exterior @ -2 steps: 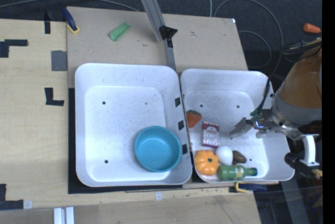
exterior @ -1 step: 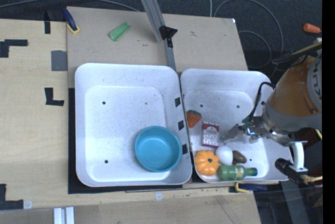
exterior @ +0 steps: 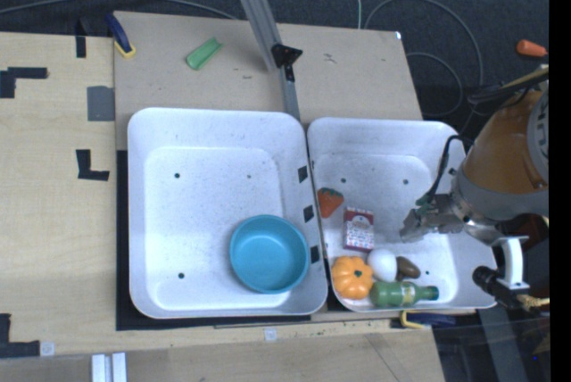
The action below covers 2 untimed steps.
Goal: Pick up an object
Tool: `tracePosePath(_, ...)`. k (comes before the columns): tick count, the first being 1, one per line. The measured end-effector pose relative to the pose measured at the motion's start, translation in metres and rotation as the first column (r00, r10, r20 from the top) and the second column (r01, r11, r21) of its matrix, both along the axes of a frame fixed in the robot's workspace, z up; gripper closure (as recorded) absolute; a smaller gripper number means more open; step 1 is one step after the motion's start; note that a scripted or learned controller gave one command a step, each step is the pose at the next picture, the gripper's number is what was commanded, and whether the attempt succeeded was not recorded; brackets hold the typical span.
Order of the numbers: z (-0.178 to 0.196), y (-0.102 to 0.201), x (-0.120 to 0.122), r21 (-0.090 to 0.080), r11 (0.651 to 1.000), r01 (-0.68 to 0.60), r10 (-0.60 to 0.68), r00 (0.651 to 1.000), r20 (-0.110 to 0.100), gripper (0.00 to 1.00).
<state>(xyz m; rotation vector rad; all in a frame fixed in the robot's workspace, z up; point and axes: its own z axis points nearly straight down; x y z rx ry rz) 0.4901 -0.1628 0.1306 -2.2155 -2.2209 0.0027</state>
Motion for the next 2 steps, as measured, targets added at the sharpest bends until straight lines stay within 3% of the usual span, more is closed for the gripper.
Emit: tracePosePath(2, 0.090, 0.004, 0.006, -0.003, 1.000, 0.000, 0.000, 1.000, 0.008, 1.00)
